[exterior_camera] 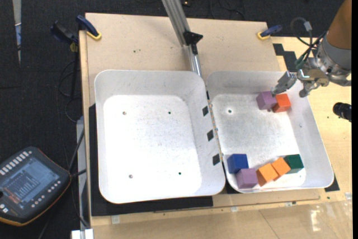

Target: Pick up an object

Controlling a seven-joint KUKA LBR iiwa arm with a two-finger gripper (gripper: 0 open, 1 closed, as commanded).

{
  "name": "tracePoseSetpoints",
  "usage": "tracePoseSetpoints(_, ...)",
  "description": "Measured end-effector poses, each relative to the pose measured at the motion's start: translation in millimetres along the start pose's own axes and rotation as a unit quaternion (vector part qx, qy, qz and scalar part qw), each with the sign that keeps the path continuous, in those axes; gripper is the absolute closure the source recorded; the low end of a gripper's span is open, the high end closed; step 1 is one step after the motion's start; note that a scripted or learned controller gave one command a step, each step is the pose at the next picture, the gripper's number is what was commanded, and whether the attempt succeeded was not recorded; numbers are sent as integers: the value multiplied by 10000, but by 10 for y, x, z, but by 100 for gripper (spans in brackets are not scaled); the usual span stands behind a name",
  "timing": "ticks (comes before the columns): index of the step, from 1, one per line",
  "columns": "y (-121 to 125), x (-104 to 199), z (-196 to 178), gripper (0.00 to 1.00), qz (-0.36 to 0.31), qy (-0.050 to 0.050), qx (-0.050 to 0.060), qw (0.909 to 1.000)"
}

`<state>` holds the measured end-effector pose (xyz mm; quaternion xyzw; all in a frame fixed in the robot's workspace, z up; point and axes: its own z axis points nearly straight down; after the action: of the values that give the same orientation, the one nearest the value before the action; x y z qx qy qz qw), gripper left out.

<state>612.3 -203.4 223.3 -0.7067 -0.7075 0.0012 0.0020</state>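
Right bin contents: purple cube (265, 100) touching orange cube (282, 102), at 1 o'clock. At 6 o'clock, a row along the near rim: blue cube (238, 163), purple cube (247, 177), orange cube (269, 171), orange cube (281, 166), green cube (293, 163)

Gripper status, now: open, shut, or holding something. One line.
Gripper: open, holding nothing, above the right bin's far edge beside the purple block and orange block.
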Motion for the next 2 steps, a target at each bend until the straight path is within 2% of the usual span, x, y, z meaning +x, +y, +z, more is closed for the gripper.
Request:
tracePoseSetpoints(1,4,2,-29,0,-8,-8,-15,10000)
tracePoseSetpoints(2,-28,-33,414,0,10,-6,-2,10000)
